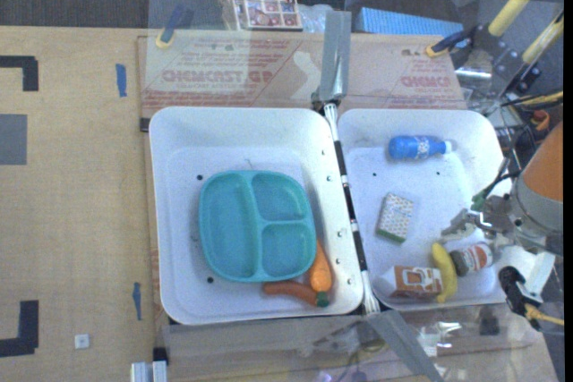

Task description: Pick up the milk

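Observation:
A small orange and white carton (417,282), which I take for the milk, lies on its side at the front of the right bin (358,170). A yellow banana (445,269) rests against its right end. My gripper (466,226) hangs at the bin's right side, just above and behind the banana and a small brown jar (472,259). It is apart from the carton, up and to its right. The grey arm with its orange band (546,179) comes in from the right edge.
A blue bottle with a white cap (418,147) lies at the back of the right bin, and a small speckled green box (396,217) sits mid-bin. The left bin (179,148) holds a teal divided plate (257,225), a carrot (291,291) and an orange piece (320,271).

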`<action>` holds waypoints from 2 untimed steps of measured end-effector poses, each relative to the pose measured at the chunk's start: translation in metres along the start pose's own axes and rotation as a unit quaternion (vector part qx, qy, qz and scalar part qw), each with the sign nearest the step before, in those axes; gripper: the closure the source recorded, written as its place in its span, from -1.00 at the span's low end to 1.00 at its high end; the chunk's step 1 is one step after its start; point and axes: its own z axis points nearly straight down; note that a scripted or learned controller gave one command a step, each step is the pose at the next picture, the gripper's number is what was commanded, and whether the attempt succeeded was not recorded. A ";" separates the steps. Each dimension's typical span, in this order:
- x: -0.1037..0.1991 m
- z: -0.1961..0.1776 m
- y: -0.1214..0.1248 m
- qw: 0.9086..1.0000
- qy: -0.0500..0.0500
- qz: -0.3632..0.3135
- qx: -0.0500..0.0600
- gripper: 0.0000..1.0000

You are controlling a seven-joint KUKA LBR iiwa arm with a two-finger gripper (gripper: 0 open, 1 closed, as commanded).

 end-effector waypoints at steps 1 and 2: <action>0.004 0.005 -0.005 0.988 -0.004 -0.153 -0.004 -1.00; 0.024 0.005 -0.012 0.976 -0.005 -0.217 -0.004 -1.00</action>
